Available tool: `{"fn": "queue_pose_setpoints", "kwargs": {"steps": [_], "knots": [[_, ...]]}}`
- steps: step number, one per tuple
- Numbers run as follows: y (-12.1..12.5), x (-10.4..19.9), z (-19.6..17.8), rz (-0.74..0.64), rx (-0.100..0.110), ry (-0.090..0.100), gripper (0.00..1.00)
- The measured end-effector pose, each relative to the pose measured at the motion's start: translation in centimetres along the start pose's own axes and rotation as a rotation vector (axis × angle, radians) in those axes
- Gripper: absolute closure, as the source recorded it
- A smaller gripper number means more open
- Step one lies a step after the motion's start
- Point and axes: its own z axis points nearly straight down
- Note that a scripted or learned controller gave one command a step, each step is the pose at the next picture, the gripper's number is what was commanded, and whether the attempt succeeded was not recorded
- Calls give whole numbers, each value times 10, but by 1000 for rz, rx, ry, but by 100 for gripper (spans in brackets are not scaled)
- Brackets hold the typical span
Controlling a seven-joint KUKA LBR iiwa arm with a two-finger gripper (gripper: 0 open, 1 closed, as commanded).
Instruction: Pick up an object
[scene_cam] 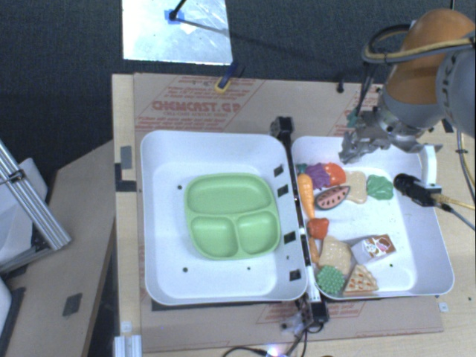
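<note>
Bench clutter around my reach

A green three-compartment tray (229, 216) sits in the left white bin (160, 162); a shiny foil sheet (176, 21) lies beyond the brown cardboard base (193, 103), and an aluminium frame (26, 199) leans at far left.

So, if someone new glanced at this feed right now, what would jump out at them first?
Probably the pale green three-compartment plastic tray, alone in the left white bin. Next, the bright heap of toy food along the right white bin's left side, including an orange plastic carrot. The grey gripper hangs over that bin's far edge.
</note>
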Motion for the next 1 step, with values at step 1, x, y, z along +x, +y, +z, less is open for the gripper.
{"fn": "queue_pose_setpoints", "kwargs": {"steps": [1], "knots": [[25,55,-2,0,-1,0,100]]}}
